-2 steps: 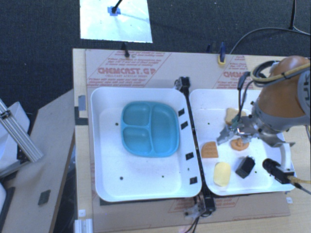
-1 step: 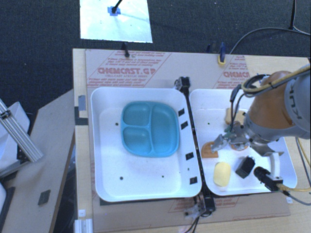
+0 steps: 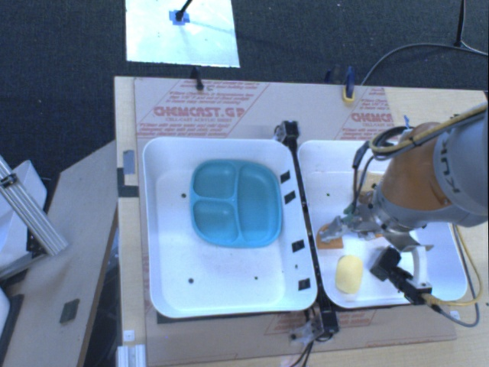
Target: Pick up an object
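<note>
A pale yellow, egg-shaped object [image 3: 349, 274] lies near the front of the right bin [image 3: 328, 167]. A small orange-brown piece [image 3: 329, 240] sits on the bin floor by the left wall, just above the yellow object. My gripper [image 3: 338, 228] is low in the right bin, pointing left, its tip directly over or touching the orange-brown piece. I cannot make out whether that piece is held. The grey arm with its orange band [image 3: 412, 182] covers the bin's middle and right part.
The left bin [image 3: 172, 281] holds a blue divided plate [image 3: 235, 202] near its middle. A black divider with clips [image 3: 299, 205] runs between the bins. Cables [image 3: 451, 304] trail by the right bin's front right corner.
</note>
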Robot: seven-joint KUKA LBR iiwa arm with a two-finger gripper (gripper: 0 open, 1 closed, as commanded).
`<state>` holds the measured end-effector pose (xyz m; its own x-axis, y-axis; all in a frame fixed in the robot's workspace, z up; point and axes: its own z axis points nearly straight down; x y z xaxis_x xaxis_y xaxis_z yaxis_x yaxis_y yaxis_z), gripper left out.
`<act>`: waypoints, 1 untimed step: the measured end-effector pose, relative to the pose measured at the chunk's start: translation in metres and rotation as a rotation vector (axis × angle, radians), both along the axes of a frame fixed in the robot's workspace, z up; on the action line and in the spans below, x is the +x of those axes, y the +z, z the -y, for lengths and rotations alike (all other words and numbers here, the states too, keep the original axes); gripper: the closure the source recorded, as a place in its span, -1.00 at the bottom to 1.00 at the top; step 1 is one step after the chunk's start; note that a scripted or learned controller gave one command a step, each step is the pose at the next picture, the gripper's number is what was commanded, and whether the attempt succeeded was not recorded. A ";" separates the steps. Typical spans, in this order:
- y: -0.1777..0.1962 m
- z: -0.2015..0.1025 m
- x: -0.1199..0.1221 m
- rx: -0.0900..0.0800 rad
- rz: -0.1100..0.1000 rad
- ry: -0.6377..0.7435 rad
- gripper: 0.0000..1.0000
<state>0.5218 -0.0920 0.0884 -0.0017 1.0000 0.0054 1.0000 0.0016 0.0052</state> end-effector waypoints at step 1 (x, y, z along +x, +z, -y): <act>0.015 0.000 0.004 -0.001 0.012 0.000 1.00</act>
<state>0.5255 -0.0919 0.1034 -0.0021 1.0000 0.0039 0.9999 0.0020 0.0169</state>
